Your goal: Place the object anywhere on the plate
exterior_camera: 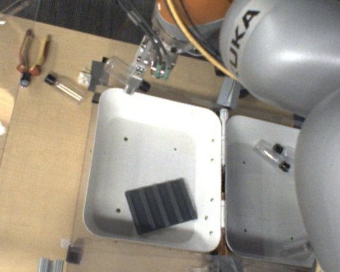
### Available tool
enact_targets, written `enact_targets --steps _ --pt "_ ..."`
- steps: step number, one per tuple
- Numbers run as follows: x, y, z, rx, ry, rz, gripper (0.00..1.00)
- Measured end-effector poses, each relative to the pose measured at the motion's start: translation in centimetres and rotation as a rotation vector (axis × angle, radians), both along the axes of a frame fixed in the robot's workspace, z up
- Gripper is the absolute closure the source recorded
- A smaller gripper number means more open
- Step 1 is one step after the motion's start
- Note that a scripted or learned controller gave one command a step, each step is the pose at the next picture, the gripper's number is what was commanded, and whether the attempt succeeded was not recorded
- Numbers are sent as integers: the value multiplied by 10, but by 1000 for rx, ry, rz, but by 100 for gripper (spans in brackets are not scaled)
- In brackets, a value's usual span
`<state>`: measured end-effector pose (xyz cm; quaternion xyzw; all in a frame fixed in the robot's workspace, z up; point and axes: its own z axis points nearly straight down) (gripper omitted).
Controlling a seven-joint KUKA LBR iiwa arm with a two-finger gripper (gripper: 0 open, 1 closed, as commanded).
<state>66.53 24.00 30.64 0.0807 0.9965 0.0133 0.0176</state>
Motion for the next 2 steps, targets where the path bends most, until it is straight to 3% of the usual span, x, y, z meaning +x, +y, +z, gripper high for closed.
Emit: enact_targets --steps 1,2 --pt "1 1 12 4 -7 0 100" --pt "-40 -4 17 -14 34 -303 100"
